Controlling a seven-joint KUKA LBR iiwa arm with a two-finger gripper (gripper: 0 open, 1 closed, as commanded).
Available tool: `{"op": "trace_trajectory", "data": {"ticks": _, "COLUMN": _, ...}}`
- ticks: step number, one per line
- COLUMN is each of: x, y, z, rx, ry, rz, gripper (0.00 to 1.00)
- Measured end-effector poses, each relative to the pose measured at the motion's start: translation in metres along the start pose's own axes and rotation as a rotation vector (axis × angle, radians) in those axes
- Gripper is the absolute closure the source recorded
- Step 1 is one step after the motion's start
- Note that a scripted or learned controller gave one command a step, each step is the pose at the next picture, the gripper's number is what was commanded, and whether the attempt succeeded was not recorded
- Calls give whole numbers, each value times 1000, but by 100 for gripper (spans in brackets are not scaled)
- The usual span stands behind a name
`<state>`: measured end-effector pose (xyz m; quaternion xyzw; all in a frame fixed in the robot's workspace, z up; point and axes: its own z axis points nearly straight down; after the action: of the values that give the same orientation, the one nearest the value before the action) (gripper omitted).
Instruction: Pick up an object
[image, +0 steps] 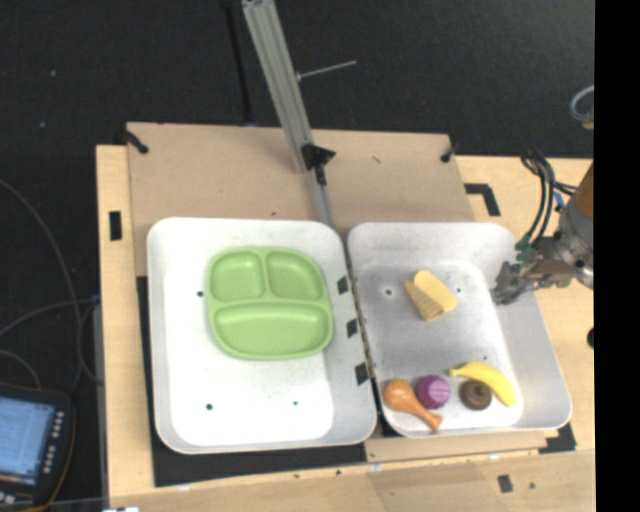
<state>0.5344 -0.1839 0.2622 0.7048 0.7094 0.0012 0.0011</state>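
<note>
Approach stage: the gripper (507, 283), its finger state beyond telling, hangs over the right bin's (530, 345) right rim, holding nothing visible, and must next descend onto the nearby yellow wedge (431, 295).

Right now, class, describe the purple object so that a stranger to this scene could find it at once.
Start at the right-hand white bin, the one without the green divided plate. Along its near edge lies a row of small items. The purple object is the round one between the orange drumstick-shaped toy and the dark brown doughnut, the only purple thing there.
</note>
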Motion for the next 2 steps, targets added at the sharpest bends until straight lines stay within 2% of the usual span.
{"op": "trace_trajectory", "data": {"ticks": 1, "x": 46, "y": 21, "z": 3, "rx": 1, "ry": 0, "rz": 0, "gripper": 100}}
{"op": "trace_trajectory", "data": {"ticks": 2, "x": 88, "y": 30, "z": 2, "rx": 1, "ry": 0, "rz": 0, "gripper": 100}}
